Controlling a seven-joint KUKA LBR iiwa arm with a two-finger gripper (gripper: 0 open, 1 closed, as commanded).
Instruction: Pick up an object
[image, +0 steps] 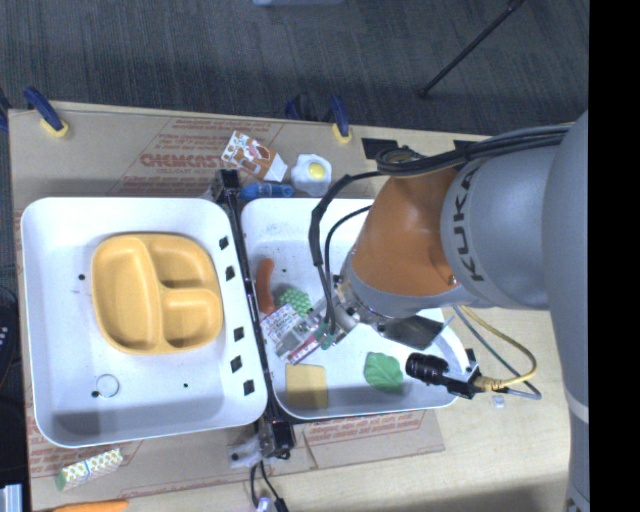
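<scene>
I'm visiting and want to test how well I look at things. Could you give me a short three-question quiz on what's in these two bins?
1. True or false: the yellow divided tray lies in the left bin.
2. Which lies nearest the right bin's front edge? A) the orange sausage-shaped piece B) the yellow block C) the small printed packet
3. What colour is the lumpy item next to the yellow block?

Key: 1 true; 2 B; 3 green.
</scene>
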